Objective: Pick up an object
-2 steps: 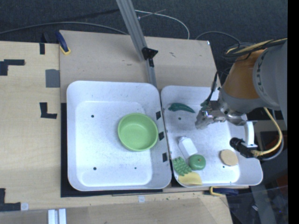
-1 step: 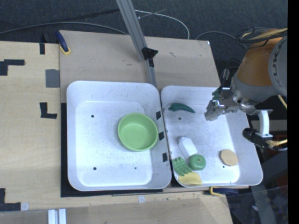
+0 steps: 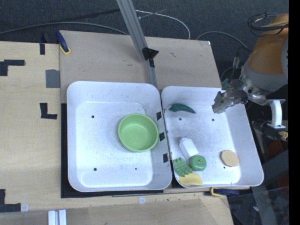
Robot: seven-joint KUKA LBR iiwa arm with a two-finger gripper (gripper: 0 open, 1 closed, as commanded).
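Note:
The right bin (image 3: 243, 139) holds a dark green pepper-like piece (image 3: 182, 108) near its back, a white bottle (image 3: 188, 147), a round green object (image 3: 198, 162), a green ridged piece (image 3: 180, 166), a yellow piece (image 3: 194, 179) and a tan disc (image 3: 229, 158). A light green bowl (image 3: 138, 132) sits in the left bin (image 3: 84, 97). My gripper (image 3: 220, 105) hangs over the back right corner of the right bin, right of the dark green piece and apart from it. Nothing shows between its tips.
A grey pole (image 3: 133, 25) slants down to the back rim between the bins. Cables (image 3: 168, 18) lie on the dark floor behind the bench. Black tape marks (image 3: 47, 110) and a blue-yellow clamp (image 3: 63, 42) lie left of the bins.

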